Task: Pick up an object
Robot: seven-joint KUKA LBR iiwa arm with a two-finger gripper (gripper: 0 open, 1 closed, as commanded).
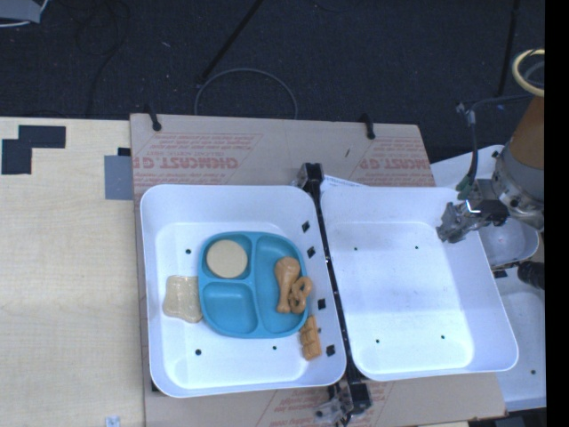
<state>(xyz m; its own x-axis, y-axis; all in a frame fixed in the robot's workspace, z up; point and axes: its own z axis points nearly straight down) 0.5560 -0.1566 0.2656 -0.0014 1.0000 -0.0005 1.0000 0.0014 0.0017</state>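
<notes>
The counter (62, 265) fills the lower left of the frame, pale wood, with a cardboard sheet (267, 154) under two white bins. The right bin (418, 363) sits at centre right; the left bin (169, 212) sits at centre left and carries everything worth grasping. The arm (524, 163) enters at the right edge, and its pincer (455, 221) hovers at the upper right rim of the right bin, well apart from every item; it is too small and blurred to tell whether it is spread or pressed together, and nothing can be seen in it. In the left bin lies a blue tray (233, 310) with three wells, probably stiff light plastic, awkward to pinch except at its rim. A tan disc (227, 258) lies in the tray's upper left well, flat and likely hard to get under. A pale slab (183, 299) lies just left of the tray, touching its edge, toast-like and probably light. A brown twist (292, 285) lies in the right well, knobbly and likely rigid, offering the best hold across its narrow waist. A small brown piece (310, 338) lies off the tray's lower right corner, near the bin wall.
</notes>
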